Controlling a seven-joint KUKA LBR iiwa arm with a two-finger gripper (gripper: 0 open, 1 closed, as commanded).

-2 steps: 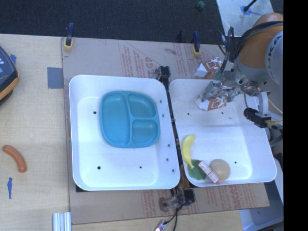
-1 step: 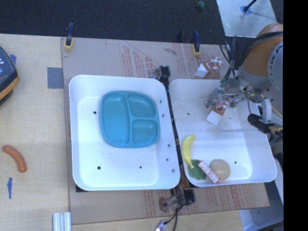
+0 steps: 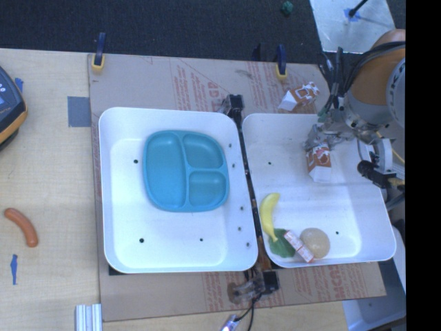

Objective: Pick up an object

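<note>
And here we are over the two white bins, side by side on the wooden surface [image 3: 48,185]. The arm [image 3: 379,81] comes in from the right, grey with that orange band, and its jaws [image 3: 322,138] are down over the upper part of the right bin [image 3: 358,205]. Right beneath them sits a small brown-and-white carton [image 3: 319,163], tilted, its top end just under the fingers. How far the jaws are parted, I cannot tell from here; the wrist and cabling crowd the spot, and whether the carton is actually pinched or only touched is not clear.

Lower down in that same bin, along the front wall, a little cluster: a yellow banana [image 3: 268,214] standing nearly lengthwise by the left wall, a green piece [image 3: 279,247] at its lower end, a small red-and-white packet [image 3: 298,245] lying slantwise, and a pale round object [image 3: 316,241] touching the packet.

The left bin [image 3: 124,240] carries a blue divided plate [image 3: 186,171], three compartments, lying flat toward the upper middle.

Outside the bins: another brown-and-white carton [image 3: 298,98] on the cardboard just above the right bin, and well away at the left, an orange sausage [image 3: 22,227] lying on the surface.
</note>
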